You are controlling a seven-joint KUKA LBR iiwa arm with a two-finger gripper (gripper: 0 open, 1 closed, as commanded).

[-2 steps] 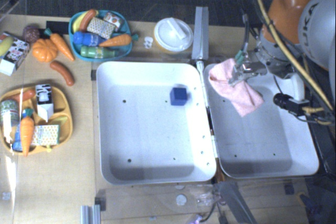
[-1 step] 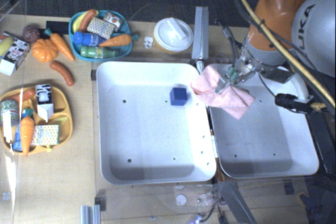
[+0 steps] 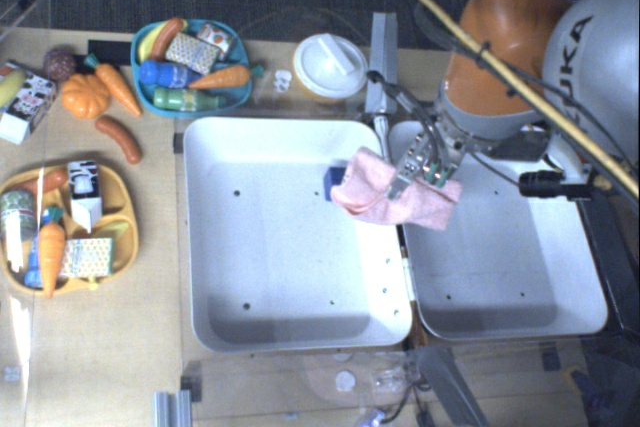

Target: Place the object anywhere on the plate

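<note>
The gripper (image 3: 418,167) hangs over the divide between the bins, seemingly pinching a pink cloth (image 3: 390,195) — carrying step; next, find the plate — none obvious.

A pink cloth (image 3: 390,196), crumpled and bunched, sits right of the frame's centre. It drapes across the seam between the left bin (image 3: 290,235) and the right bin (image 3: 510,265), with its left part over a blue object (image 3: 333,182).

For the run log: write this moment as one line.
arm: over the divide between bins | gripper: at pink cloth | cloth: draped across both bin rims, partly covering blue object | plate: not identified
</note>
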